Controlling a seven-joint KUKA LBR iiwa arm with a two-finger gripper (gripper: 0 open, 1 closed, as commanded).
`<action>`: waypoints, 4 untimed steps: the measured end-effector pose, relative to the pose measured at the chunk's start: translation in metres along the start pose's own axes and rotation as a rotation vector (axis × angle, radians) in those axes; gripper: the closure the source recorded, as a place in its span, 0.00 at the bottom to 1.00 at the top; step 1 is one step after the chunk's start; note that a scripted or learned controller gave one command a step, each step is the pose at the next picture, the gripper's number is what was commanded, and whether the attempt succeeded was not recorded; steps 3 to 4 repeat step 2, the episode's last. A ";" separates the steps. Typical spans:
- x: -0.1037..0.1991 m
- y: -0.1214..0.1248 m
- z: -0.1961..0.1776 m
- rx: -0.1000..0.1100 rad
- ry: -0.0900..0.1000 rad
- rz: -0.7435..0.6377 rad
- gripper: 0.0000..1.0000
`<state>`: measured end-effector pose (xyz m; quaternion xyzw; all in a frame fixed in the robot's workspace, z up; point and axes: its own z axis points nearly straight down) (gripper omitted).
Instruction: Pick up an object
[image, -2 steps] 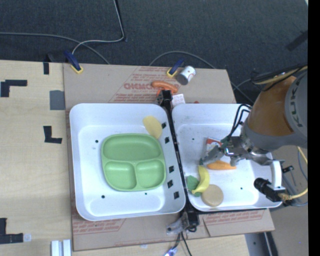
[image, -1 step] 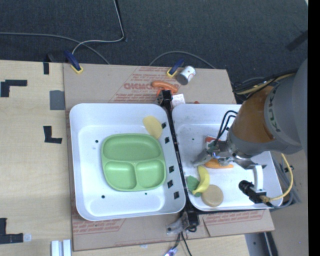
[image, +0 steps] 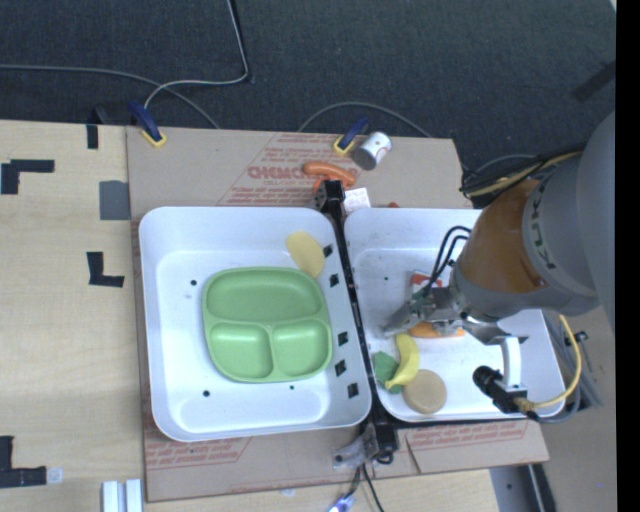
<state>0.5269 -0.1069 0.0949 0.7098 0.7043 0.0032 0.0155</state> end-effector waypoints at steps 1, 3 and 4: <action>0.004 -0.002 -0.005 0.013 0.009 -0.003 1.00; 0.067 0.096 -0.090 0.017 0.016 -0.010 1.00; 0.067 0.096 -0.090 0.017 0.016 -0.010 1.00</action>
